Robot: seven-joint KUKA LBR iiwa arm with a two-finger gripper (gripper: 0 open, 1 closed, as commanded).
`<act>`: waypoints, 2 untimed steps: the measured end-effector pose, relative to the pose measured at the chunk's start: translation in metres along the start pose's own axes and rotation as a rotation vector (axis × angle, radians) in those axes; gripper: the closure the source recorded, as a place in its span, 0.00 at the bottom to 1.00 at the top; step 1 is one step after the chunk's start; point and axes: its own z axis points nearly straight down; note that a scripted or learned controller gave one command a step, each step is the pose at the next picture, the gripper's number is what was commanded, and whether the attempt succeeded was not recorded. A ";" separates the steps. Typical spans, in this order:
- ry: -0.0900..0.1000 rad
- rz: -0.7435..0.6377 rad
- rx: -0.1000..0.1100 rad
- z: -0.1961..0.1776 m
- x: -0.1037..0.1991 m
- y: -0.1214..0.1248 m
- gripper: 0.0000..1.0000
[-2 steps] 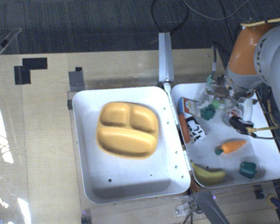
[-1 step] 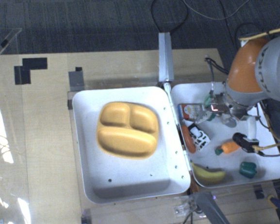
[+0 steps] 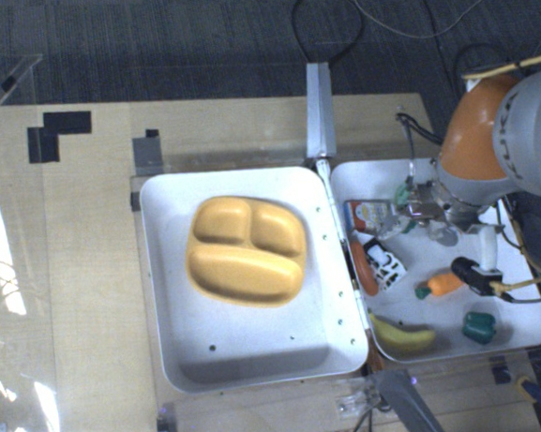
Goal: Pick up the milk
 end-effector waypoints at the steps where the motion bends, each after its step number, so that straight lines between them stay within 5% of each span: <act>1: -0.001 0.118 0.000 -0.008 0.030 0.025 0.00; 2: 0.001 0.177 -0.007 0.017 0.004 -0.026 0.00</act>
